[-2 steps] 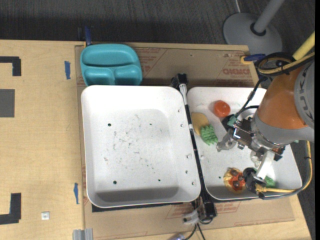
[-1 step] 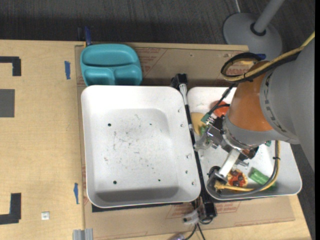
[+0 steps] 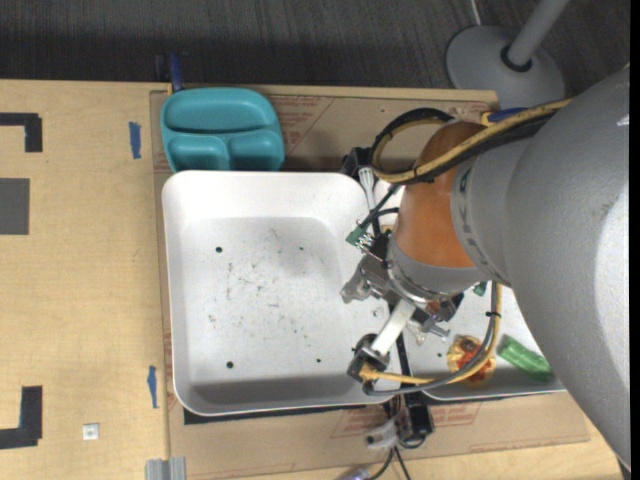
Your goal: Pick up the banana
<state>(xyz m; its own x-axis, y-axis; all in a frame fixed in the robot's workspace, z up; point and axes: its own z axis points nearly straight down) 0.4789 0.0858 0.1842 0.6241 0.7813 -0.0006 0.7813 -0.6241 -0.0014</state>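
White bin: centre-left, floor speckled.
Teal tray: upper centre, just above the bin.
Green thing: lower right.

L bin sits mid-bench, R bin right beside it on the R. Divided tray is behind the L bin, up against its back rim, twd the L corner. Bench stretches out L of both. Arm comes in from the R, over most of the R bin. Gripper hangs over the seam btwn bins, front half. In the R bin, front area: a small crumpled item, and a long item just R of it. Round stand base is behind the bench, back R.
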